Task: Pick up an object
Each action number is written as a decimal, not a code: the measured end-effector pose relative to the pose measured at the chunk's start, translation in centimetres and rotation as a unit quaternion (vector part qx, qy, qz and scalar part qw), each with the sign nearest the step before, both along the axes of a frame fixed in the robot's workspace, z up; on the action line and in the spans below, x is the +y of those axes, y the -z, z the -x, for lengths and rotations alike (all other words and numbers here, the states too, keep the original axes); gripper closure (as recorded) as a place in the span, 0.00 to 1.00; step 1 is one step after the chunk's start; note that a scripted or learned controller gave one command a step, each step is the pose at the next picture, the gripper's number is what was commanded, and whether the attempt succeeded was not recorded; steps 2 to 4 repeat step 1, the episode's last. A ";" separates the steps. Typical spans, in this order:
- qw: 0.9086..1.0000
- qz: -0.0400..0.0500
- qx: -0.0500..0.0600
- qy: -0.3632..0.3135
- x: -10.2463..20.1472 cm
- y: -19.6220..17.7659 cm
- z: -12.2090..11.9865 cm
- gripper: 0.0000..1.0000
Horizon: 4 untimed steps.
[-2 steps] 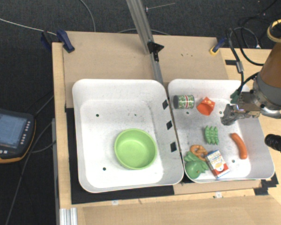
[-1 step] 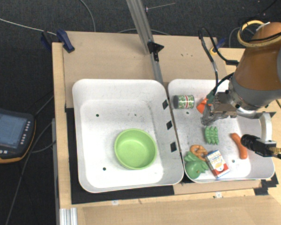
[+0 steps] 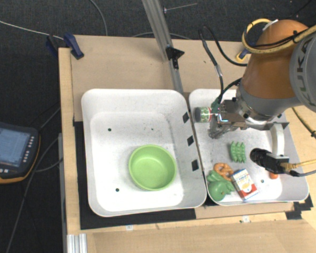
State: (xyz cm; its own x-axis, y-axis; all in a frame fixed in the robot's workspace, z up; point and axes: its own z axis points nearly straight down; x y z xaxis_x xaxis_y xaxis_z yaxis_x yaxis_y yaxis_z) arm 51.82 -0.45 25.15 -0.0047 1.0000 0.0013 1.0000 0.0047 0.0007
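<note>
Beside ridged green block [image 3: 237, 151], smooth round bowl [image 3: 152, 167].

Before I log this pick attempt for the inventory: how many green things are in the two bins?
4: the green bowl in the left bin; in the right bin, a ridged green block, a green toy at the front, a green-banded cylinder beside the gripper. The arm may hide others.

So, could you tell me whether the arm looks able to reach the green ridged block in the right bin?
Probably yes: the green ridged block lies uncovered just below the claw, apart from its neighbours.
</note>
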 end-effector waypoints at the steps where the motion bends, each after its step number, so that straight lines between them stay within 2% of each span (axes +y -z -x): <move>1: 1.000 0.000 0.001 0.000 5.0 1.2 -1.8 1.00; 4: 1.000 0.000 0.001 0.000 5.0 1.2 -1.8 1.00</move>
